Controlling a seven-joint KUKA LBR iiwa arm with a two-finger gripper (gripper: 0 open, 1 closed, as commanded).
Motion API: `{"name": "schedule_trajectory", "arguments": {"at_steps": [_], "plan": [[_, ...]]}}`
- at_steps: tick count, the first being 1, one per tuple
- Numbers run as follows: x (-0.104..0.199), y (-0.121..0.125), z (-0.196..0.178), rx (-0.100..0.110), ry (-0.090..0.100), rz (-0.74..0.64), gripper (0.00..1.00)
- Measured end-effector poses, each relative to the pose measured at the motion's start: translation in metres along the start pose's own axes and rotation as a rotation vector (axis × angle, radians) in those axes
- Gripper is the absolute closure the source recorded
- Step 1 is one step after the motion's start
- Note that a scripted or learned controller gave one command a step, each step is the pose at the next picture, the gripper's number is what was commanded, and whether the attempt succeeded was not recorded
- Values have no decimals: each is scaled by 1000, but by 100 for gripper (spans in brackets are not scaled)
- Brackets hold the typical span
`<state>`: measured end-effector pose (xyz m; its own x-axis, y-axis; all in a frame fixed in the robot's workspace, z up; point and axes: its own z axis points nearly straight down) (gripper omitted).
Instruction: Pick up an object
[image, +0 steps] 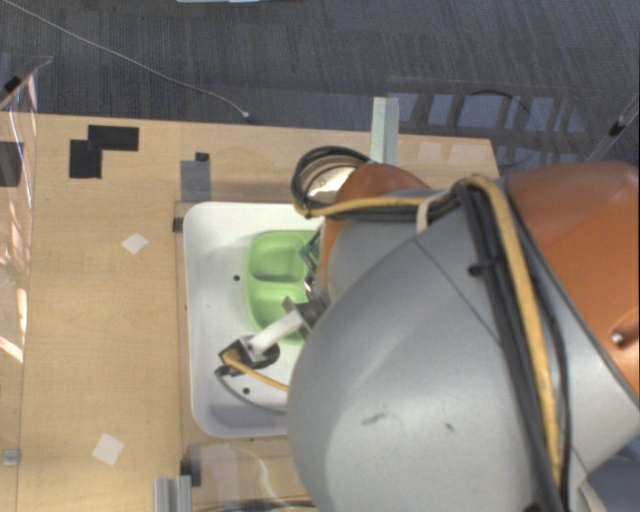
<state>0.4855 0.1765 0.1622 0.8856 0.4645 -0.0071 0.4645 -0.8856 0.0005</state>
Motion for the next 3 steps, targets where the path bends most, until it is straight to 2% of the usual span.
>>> {"name": "schedule_trajectory", "arguments": {"at_steps": [1, 2, 3], "plan": [[32, -30, -137, 4, 15, 157, 100], [28, -51, -87, 2, 6, 278, 100], [27, -51, -51, 1, 5, 280, 100]]}}
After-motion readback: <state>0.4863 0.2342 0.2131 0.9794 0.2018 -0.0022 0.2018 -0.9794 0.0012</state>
